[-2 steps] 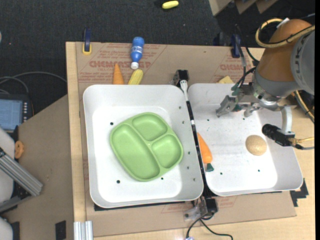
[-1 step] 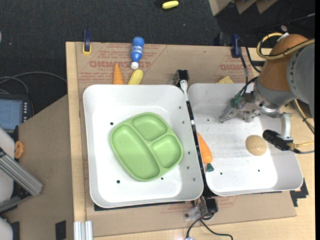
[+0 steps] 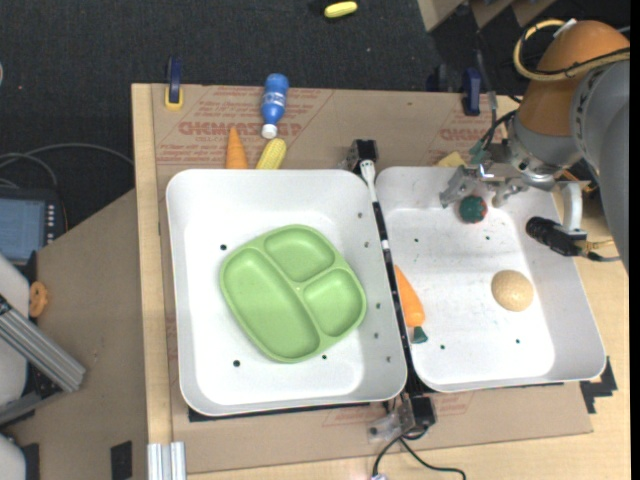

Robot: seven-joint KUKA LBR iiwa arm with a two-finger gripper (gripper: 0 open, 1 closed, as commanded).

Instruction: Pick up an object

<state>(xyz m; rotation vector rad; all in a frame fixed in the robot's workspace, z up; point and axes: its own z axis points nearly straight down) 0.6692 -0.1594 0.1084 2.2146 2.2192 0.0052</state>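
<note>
Two shallow white bins are seen side by side on a cardboard-covered desk [image 3: 150, 268]. The left white bin [image 3: 200, 348] is occupied by a light green plastic plate [image 3: 291, 292] with three compartments, lying near its middle. In the right white bin [image 3: 560, 353] a round tan ball-like object [image 3: 512, 290] is found toward the right side, well apart from the other things. An orange toy carrot with a green tip [image 3: 408, 303] is laid along the right bin's left edge, just beside the divide between the bins.

The grey arm with its orange band [image 3: 570, 68] is extended in from the right, and its pincer [image 3: 472, 200] is placed over the upper part of the right bin. A small dark green round object [image 3: 471, 208] is seen right at the pincer's tips; whether it is pinched between them, and whether they are spread or pressed together, cannot be told.

Behind the bins, on the desk, a small blue and white bottle [image 3: 273, 103], a yellow corn-like toy [image 3: 271, 153] and an orange cone-shaped toy [image 3: 235, 149] are set near one another. A yellow oblong object [image 3: 341, 10] is seen on the dark floor beyond
</note>
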